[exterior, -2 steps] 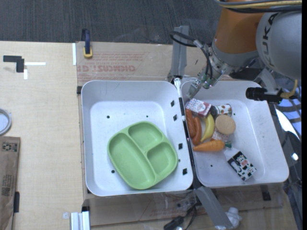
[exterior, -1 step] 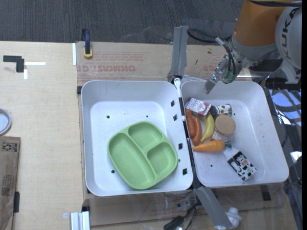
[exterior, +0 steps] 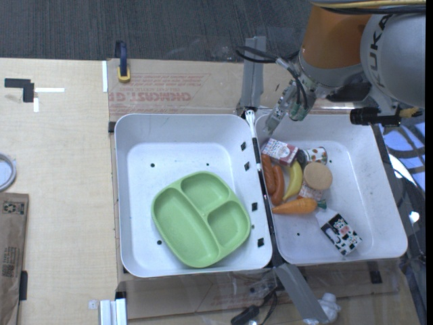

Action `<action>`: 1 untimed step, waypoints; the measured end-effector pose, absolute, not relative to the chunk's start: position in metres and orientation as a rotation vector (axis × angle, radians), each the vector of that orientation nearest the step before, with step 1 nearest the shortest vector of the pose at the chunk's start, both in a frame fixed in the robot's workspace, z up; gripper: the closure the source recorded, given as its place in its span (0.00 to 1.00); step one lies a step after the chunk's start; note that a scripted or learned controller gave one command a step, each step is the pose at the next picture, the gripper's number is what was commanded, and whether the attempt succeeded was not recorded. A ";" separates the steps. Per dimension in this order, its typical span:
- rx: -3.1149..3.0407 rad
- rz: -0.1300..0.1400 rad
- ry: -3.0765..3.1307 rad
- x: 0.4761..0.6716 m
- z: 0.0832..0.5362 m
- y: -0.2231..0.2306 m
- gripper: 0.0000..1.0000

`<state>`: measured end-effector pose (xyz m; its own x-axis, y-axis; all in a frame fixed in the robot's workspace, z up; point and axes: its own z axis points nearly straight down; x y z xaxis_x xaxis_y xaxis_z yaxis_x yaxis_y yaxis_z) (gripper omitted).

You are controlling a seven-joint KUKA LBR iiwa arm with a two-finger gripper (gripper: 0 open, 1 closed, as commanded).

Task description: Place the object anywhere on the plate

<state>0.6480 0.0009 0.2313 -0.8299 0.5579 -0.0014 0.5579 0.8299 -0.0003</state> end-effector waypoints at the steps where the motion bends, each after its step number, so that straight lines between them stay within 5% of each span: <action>1: 0.352 0.001 3.120 0.646 0.192 0.017 1.00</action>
